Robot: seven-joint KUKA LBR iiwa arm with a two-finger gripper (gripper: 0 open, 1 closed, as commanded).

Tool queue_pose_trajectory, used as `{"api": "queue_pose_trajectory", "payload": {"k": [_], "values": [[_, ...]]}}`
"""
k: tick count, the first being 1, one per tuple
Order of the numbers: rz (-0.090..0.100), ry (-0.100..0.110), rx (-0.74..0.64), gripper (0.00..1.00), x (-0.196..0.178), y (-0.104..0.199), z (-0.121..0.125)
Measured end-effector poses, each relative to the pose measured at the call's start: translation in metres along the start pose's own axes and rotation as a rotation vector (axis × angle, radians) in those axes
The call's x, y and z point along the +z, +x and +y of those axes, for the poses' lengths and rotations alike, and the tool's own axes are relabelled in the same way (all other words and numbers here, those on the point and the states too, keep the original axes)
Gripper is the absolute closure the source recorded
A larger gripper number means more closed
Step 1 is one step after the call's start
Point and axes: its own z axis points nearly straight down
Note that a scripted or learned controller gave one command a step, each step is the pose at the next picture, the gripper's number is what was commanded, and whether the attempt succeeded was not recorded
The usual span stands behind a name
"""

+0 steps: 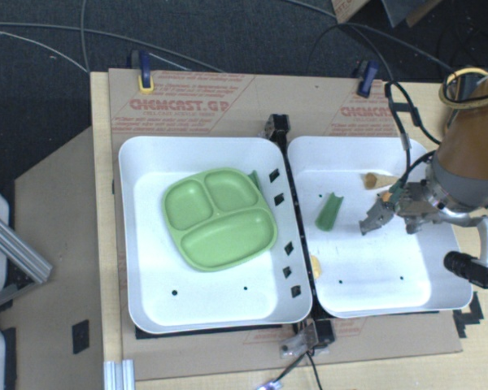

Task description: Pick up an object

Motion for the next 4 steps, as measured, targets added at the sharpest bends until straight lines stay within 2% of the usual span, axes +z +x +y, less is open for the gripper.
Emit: {"api": "queue_pose_trajectory", "payload": {"k": [1,3,4], "values": [[-0.002,-0.015,-0.004,0.00,-0.007,0.000,0.003],[-0.001,-0.011,-0.003,0.00,0.107,0.002,0.004],[-0.002,-0.017,-0.003,1.00,0.093,0.001,0.005]]}}
